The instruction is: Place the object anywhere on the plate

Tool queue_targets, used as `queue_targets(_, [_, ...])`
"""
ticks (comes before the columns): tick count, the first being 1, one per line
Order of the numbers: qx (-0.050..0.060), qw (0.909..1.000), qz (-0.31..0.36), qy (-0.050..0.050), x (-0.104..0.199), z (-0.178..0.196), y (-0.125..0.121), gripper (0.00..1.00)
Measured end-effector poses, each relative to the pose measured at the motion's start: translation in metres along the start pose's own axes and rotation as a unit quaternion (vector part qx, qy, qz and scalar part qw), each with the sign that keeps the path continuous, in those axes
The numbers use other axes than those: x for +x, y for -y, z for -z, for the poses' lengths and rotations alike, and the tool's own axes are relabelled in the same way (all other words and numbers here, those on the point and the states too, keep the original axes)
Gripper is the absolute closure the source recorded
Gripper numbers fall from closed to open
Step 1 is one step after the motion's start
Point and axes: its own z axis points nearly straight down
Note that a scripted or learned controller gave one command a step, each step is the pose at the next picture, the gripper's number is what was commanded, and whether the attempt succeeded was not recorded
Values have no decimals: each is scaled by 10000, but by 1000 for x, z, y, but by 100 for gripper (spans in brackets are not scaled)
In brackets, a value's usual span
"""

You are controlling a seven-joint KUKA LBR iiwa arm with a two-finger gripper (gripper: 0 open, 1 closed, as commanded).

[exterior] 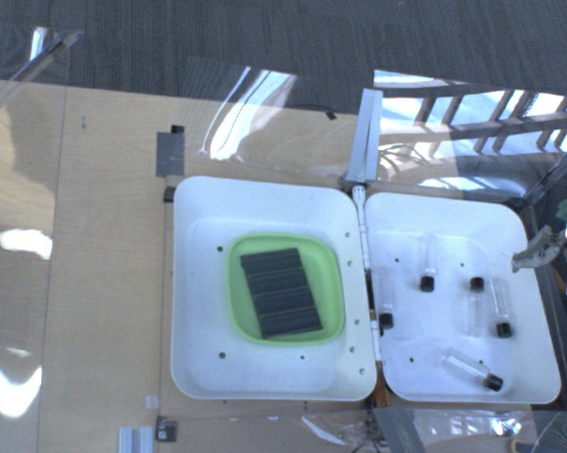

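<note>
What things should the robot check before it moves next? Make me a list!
1. Is the green plate in the left bin? Ok.
2. Is there room on the plate? Cannot tell: a dark ridged block covers most of its middle.
3. Are there things to pick in the right bin? Ok: several clear vials with black caps, like one lying near the front.
4. Are the vials apart from each other? Ok, mostly spread out.
5. Is the gripper near the vials? Not ok: it sits at the right bin's far right edge.
6. Is the gripper holding anything? Cannot tell.
</note>
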Motion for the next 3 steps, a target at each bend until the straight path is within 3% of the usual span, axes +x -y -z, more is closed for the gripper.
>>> queue_targets(1, [22, 9998, -172, -4, 0, -28, 1, 0])
queue_targets(3, [26, 9970, -776, -9, 18, -40, 8, 0])
